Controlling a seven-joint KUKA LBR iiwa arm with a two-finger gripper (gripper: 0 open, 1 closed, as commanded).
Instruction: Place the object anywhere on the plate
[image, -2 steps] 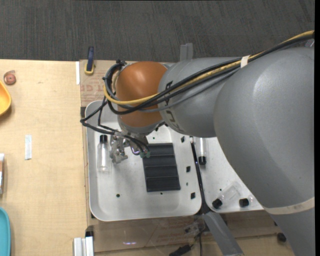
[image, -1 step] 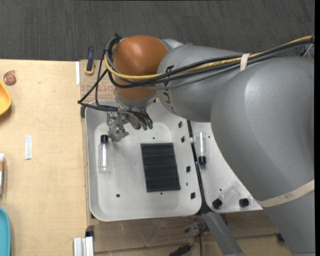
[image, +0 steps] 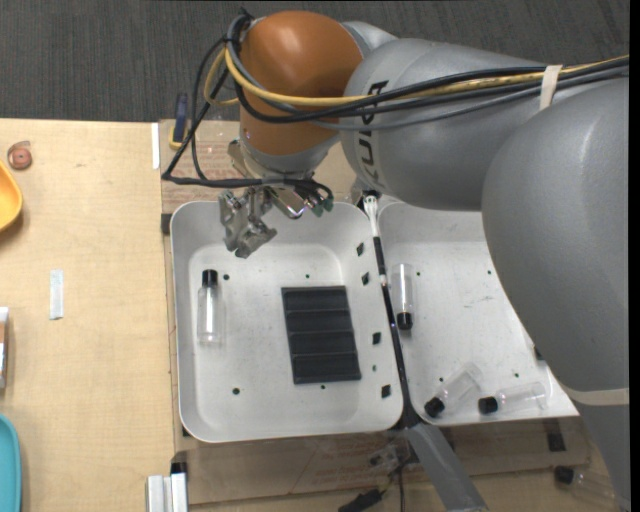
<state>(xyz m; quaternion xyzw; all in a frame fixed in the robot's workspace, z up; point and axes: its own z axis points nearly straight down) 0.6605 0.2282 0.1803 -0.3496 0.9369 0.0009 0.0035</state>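
Vial (image: 208, 308) with black cap lies loose in left bin (image: 190, 400), beside the black ribbed plate (image: 320, 334); gripper (image: 246, 232) hovers above it at the bin's top, its fingers seemingly holding nothing, spread unclear; risk: clear tube rolls aside on descent.

Arm (image: 500, 150) hides right bin's (image: 450, 330) far corner; yellow obj (image: 8, 200) cut off.

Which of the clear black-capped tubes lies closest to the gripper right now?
The tube in the left bin, lying just below the gripper beside the black plate. The other tubes lie in the right bin.
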